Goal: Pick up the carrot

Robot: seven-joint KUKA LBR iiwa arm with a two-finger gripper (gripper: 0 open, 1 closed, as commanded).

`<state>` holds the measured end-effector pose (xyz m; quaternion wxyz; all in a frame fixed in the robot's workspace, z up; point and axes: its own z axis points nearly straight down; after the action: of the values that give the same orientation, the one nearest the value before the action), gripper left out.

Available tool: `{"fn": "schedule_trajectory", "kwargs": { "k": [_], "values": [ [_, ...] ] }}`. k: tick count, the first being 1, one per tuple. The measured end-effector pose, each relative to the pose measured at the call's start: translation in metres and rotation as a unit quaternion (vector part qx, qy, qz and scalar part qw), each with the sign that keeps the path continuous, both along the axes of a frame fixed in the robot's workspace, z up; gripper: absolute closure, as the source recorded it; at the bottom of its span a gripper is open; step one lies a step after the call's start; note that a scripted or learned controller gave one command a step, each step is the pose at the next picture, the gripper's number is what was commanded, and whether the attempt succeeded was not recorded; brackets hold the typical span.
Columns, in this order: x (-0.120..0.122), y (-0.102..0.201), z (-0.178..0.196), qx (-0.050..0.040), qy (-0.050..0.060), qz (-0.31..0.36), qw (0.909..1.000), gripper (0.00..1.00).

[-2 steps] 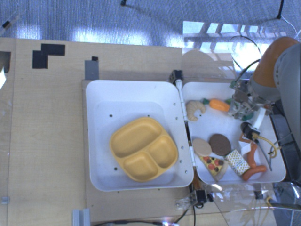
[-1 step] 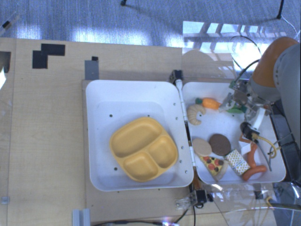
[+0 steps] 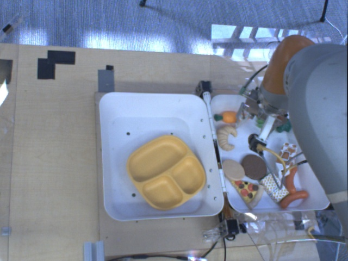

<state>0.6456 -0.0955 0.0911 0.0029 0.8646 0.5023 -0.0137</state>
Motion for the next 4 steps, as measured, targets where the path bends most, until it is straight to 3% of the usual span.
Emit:
{"fn": "schedule_trajectory", "kwargs": {
  "k": [1, 2, 3, 4],
  "values": [
    [-0.007, 0.005, -0.001, 0.0065, -0.008, -0.24, 0.9706, 0.0],
    [-0.012, 0.014, -0.003, 0.0062, -0.015, -0.408, 0.9126, 0.0],
    [-0.075, 0.123, 0.098, 0.0105, -0.015, -0.332, 0.9433, 0.0],
    [-0.094, 0.196, 0.093, 0.0081, -0.012, -0.332, 0.9432, 0.0]
  ]
}}
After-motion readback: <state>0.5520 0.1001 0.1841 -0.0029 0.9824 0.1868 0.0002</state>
